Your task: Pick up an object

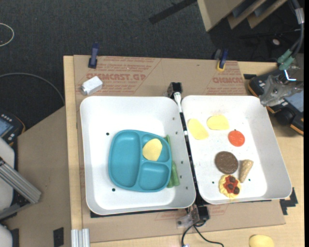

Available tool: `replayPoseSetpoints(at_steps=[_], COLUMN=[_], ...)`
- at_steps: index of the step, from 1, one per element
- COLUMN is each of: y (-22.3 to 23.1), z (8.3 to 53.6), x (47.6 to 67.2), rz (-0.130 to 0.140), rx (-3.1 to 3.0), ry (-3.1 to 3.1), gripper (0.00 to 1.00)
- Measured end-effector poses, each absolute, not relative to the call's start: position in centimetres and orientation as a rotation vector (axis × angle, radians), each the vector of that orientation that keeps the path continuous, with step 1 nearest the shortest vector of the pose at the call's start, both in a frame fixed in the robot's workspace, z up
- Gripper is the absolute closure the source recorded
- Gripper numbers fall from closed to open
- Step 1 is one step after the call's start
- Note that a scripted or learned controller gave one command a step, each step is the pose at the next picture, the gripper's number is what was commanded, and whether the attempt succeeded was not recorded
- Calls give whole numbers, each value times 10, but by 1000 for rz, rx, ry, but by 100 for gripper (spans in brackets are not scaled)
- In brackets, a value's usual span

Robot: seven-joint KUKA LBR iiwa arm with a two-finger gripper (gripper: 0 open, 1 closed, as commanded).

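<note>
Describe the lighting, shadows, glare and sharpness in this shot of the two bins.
Camera view: even, soft overhead light; both white bins, left and right, are bright but not blown out. Shadows are faint, a thin one under the blue divided tray. No strong glare. The food pieces, such as the brown disc, are fairly sharp; the gripper at the right edge looks soft and indistinct.

A dark grey carpeted floor surrounds the tan cardboard-topped bench; brown cardboard boxes stand at the top, under even light.
</note>
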State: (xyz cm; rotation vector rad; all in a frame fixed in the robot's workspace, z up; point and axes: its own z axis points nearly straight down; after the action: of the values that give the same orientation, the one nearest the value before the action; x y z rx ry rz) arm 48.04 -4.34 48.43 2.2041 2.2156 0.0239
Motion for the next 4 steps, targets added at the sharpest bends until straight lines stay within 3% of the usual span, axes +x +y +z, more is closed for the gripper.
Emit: replayPoseSetpoints(at_steps=[1,2,3,4], y=[-51,-120,-84,-213], z=[176,83,196,80], x=[476,480,481,537], rz=[-17,3,11,-9], rx=[2233,2228,2211,2227], ry=[2228,2215,2221,2208], gripper=[100,100,100,100])
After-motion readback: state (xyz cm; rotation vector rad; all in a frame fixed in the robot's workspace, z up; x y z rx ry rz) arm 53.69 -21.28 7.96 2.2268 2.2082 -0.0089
